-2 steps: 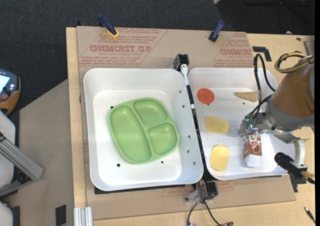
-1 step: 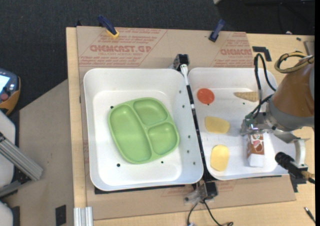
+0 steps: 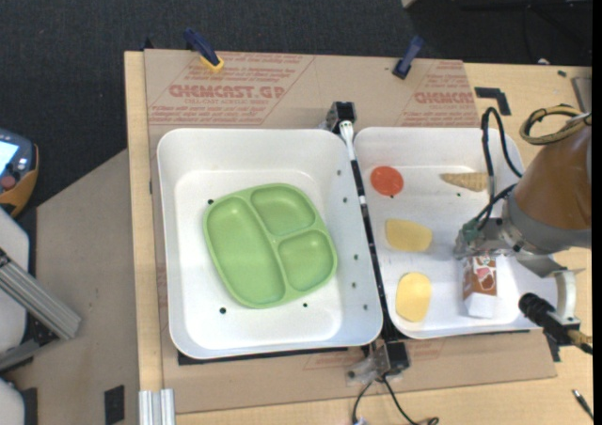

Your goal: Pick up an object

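Note:
The right bin [image 3: 425,147] holds a red round piece [image 3: 386,180], a pale yellow chunk [image 3: 408,235], a yellow oval piece [image 3: 413,295], a tan wedge [image 3: 467,181] and a small red and white carton [image 3: 481,290]. My gripper [image 3: 478,243] sits low at the carton's far end, directly over its top. The arm's orange band [image 3: 557,197] rises behind it on the right. The wrist hides where the gripper meets the carton.
A green divided plate [image 3: 271,244] lies in the left bin [image 3: 179,226]. A black divider strip [image 3: 359,202] runs between the bins. Black cables [image 3: 491,146] loop over the right bin's far corner. Clamps [image 3: 205,49] hold the cardboard base at the back.

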You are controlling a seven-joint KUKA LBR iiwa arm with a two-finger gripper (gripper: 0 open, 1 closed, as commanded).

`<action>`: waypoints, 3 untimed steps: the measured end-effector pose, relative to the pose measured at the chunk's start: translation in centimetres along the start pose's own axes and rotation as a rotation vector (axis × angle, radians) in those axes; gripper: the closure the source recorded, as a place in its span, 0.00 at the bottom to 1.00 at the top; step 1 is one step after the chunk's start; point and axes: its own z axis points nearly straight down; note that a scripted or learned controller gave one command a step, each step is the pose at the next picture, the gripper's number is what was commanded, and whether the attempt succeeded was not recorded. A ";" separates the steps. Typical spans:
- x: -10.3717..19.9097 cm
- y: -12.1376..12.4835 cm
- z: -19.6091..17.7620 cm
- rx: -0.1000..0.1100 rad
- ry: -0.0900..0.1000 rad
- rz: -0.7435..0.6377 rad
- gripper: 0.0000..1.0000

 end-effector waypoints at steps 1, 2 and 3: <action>-0.2 0.0 0.0 0.002 0.001 -0.001 1.00; 1.9 -1.4 -2.1 0.056 0.029 -0.004 1.00; 13.8 2.0 -9.1 0.051 0.035 -0.016 1.00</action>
